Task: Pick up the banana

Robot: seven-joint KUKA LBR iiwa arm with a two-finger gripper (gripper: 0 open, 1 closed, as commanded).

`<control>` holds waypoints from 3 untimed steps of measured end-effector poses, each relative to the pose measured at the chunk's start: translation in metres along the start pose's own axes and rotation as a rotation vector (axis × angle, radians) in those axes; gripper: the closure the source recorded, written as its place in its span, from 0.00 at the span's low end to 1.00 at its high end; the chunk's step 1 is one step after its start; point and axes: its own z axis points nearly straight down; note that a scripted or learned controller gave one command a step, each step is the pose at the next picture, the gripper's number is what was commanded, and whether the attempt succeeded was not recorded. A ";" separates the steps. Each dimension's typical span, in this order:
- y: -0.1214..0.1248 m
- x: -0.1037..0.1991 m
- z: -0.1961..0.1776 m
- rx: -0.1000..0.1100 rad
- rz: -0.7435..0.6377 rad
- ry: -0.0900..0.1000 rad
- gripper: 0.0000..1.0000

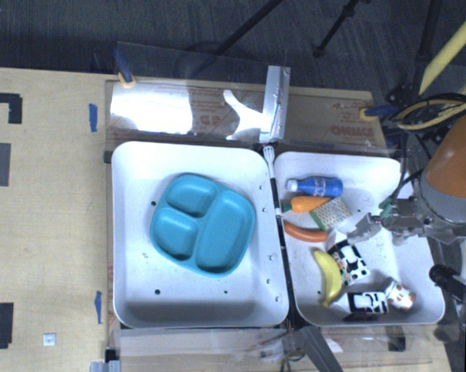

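- Banana (pixel 328 276) is lying in the right bin (pixel 388 174), toward its near left.
- Black-and-white cow toy (pixel 348 260) is touching its right side; a second one (pixel 378 300) is lying nearer.
- Orange sausage (pixel 304 231), carrot (pixel 311 205) and blue bottle (pixel 316 185) are sitting farther back.
- Gripper (pixel 368 226) is hovering right of the banana; jaw state cannot be told.
- Blue plate (pixel 203 223) is occupying the left bin (pixel 130 238).

One fixed camera, high above the bench, looking down at a slant.

It takes in the left bin (pixel 131 215) and right bin (pixel 387 176) whole, side by side, with the bench's wooden top (pixel 43 212) wide at the left and dark floor (pixel 148 16) beyond its far edge. The arm (pixel 449 175) enters at the right edge. The view stands fairly far off.
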 end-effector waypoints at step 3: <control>-0.023 0.037 0.086 -0.029 -0.635 -0.015 1.00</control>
